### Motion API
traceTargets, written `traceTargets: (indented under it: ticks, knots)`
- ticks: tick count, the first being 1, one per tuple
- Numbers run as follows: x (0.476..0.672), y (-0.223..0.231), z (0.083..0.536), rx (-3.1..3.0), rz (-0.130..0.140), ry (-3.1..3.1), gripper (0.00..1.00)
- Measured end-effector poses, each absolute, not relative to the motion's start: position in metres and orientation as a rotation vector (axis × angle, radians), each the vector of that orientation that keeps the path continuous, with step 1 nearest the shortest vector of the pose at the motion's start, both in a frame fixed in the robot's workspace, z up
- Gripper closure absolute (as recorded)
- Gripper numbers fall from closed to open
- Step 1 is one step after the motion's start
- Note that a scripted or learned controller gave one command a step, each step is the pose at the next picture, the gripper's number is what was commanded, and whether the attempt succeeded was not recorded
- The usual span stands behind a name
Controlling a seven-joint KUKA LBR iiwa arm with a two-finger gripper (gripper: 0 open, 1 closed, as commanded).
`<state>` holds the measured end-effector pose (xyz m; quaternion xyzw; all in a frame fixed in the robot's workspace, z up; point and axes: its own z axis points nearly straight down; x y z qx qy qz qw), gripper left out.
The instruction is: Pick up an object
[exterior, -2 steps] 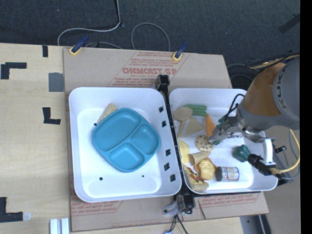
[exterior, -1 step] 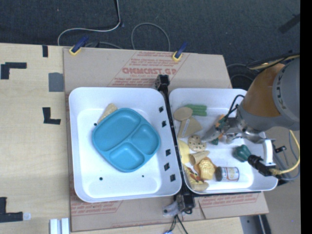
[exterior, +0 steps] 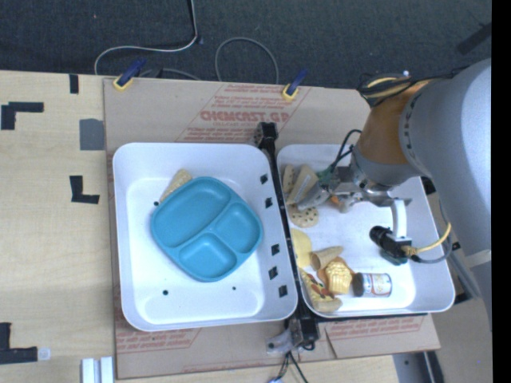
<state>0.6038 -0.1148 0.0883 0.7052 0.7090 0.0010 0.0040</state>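
Grey arm overhangs right bin on cardboard; jaws' state unclear.

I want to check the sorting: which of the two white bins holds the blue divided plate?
The left bin holds the blue divided plate; the right bin has small food items and the gripper.

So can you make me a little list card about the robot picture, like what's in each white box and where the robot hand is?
left bin: a blue divided plate, with a tan piece poking out from under its upper left edge
right bin: a pile of small tan and yellow food-like toys along its left side, and a small bottle lying on its side near the bottom
arm: grey with an orange band, coming in from the right
gripper: low over the top left part of the right bin, beside the tan toys
holding something: too hard to tell
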Motion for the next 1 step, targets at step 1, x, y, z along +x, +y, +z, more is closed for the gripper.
traceTargets:
  ticks: [1]
  knots:
    - [0.646, -0.1128, 0.0852, 2.248, -0.044, 2.235, 0.0]
